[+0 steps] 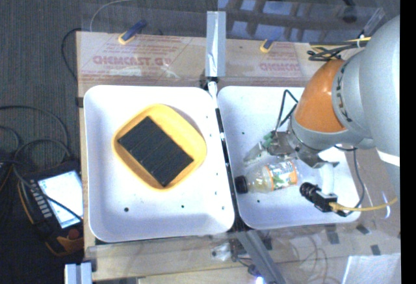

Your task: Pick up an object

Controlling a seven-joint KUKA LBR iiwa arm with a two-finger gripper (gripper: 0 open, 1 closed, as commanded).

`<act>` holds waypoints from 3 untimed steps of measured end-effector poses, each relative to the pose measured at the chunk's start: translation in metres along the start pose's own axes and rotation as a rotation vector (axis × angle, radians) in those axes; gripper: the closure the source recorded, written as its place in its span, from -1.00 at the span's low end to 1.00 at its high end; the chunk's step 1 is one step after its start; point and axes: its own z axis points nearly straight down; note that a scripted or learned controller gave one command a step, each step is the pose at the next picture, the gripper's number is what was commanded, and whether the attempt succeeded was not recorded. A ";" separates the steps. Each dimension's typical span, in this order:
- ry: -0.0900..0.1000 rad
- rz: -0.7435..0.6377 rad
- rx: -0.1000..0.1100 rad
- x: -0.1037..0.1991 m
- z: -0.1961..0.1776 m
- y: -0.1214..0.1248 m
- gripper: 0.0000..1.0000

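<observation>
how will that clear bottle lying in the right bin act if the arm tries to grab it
The clear bottle lies on its side, so it will probably roll if nudged. It looks like thin see-through plastic, likely light and slick, so it may squirt out of a pinch. Its dark cap points toward the bin wall, which may stop it.

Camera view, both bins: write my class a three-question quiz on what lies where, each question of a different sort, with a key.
1. True or false: the yellow dish with the dark pad lies in the right bin.
2. Which lies nearest the gripper? A) plastic bottle B) yellow dish C) blue clip
3. Fill in: the bottle lies on its ____.

Key: 1 false, it lies in the left bin; 2 A; 3 side.
</observation>
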 end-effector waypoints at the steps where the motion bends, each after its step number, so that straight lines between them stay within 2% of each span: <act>1: -0.005 -0.033 -0.008 -0.030 -0.001 -0.052 -1.00; 2: -0.002 0.210 0.012 -0.060 -0.004 -0.022 -1.00; 3: -0.003 0.211 0.012 -0.060 -0.004 -0.022 -1.00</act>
